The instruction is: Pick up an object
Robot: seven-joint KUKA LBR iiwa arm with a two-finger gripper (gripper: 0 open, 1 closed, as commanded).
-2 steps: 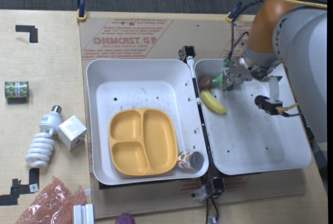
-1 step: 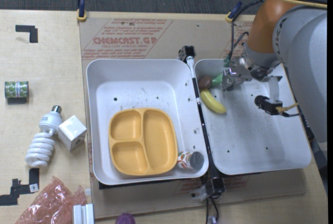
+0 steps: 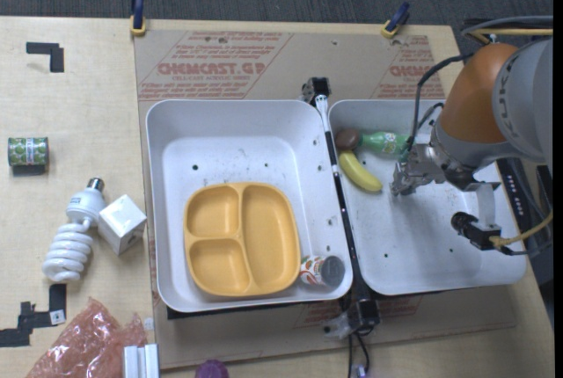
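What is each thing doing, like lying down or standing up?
Yellow divided plate: flat in the left bin, right side up.
Banana: lying in the right bin, beside the green bottle.
Green bottle: on its side, by the far wall.
Small can: tipped over, at the plate's corner.
Claw: low in the right bin, near the banana.
Spiral light bulb: lying on the bench.

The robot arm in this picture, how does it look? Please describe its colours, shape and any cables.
The arm is thick and rounded, grey with a broad orange band above the wrist. The gripper is small, of grey metal. Thin black cables loop along the wrist, and a yellow cable runs by a black fitting below it.
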